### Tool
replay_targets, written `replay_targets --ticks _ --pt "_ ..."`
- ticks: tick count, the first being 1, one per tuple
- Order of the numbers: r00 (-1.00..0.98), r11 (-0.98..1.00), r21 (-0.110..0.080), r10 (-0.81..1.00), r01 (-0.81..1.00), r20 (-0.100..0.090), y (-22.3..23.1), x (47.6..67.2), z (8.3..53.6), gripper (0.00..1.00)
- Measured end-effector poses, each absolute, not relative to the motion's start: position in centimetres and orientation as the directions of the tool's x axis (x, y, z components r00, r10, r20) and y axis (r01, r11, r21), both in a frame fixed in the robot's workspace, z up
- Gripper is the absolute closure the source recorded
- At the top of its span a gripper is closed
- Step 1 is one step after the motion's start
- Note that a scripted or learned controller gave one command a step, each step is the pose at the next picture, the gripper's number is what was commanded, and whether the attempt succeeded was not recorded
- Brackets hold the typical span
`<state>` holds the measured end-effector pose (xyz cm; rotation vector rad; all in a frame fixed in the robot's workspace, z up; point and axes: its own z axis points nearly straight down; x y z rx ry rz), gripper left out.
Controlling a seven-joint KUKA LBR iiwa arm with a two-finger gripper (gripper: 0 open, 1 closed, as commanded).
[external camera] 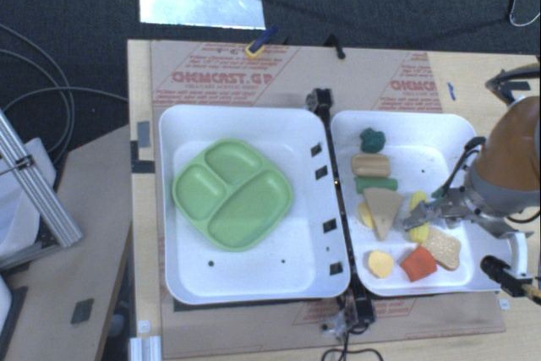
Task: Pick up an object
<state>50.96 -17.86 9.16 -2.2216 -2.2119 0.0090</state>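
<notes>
In the right bin (pixel 456 131) I see the gripper (pixel 416 221) low among the toy foods, its tip beside the tan wedge (pixel 383 211) and a yellow piece (pixel 418 200). I cannot tell how the jaws stand. A cracker (pixel 443 248) and red piece (pixel 418 264) lie just below. The left bin (pixel 182 270) holds a green divided plate (pixel 232 194).

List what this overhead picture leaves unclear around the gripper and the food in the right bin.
- Gripper: too small and dark in the camera view to tell its state or whether it touches anything.
- Arm: cut off by the right edge.
- Yellow piece: partly covered by the gripper, so its shape is unclear.
- Cracker: its near end lies under the gripper.
- Right bin: its right wall is hidden by the arm.
</notes>
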Motion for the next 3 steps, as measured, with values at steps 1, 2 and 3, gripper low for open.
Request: replay_targets --ticks 1,2,3 --pt "-0.001 0.001 0.003 1.0 1.0 0.0 -17.6 51.5 10.9 1.0" --pt "-0.007 0.007 0.007 1.0 1.0 -0.001 -11.5 51.8 8.9 1.0" --pt "-0.014 0.014 0.014 1.0 1.0 0.002 -2.2 56.3 19.1 1.0"
